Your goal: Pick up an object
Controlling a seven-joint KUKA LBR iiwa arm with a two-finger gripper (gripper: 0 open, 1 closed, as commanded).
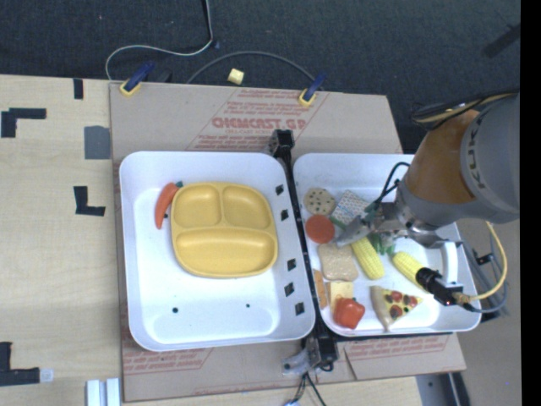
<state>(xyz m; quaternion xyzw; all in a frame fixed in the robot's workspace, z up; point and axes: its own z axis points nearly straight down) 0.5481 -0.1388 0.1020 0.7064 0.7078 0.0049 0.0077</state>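
Observation:
The right bin [359, 160] holds toy food. There is a brown cookie [319, 200], a grey cracker [350, 205], a red tomato slice [319, 228], a corn cob [368, 259], a second yellow cob [408, 266], a bread slice [340, 265], a cheese piece [341, 290], a red pepper [348, 313] and a pizza slice [394, 303]. My gripper [353, 233] hangs low in the middle of this bin, just right of the tomato slice and above the corn cob's upper end. The arm hides whatever lies under the wrist.
The left bin [203, 315] carries a yellow divided plate [224, 228] and an orange carrot [164, 204] by its left wall. A black divider [292, 227] runs between the bins. Cables trail at the right bin's right rim [473, 299].

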